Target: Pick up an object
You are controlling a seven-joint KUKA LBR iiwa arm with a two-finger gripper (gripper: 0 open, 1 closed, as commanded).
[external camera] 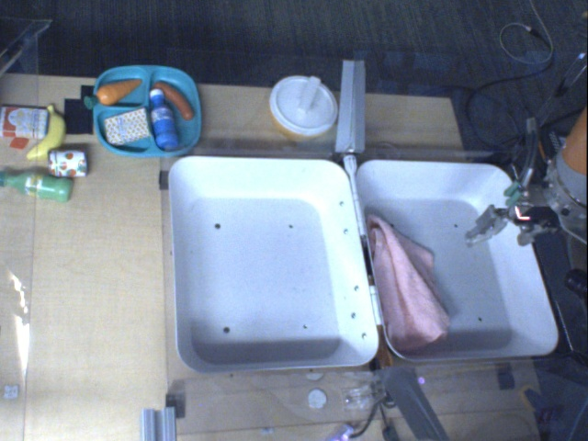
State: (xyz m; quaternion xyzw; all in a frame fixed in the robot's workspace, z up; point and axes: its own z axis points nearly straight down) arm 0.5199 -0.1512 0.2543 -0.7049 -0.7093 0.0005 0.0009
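Pink cloth [404,283] lies crumpled against the left wall of the right bin [524,343], so a grasp must clear that wall. Gripper [484,226], fingers apart and holding nothing, hovers well right of it.

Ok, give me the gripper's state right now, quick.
Two-finger gripper: cannot be told at this size; nothing visible between its tips. It sits over the right white bin, apart from the crumpled pink cloth.

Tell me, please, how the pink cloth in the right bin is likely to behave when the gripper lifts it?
The pink cloth lies crumpled in soft folds against the right bin's left wall, so it is probably floppy and would drape. It looks thin, likely light. A pinch may catch just one fold.
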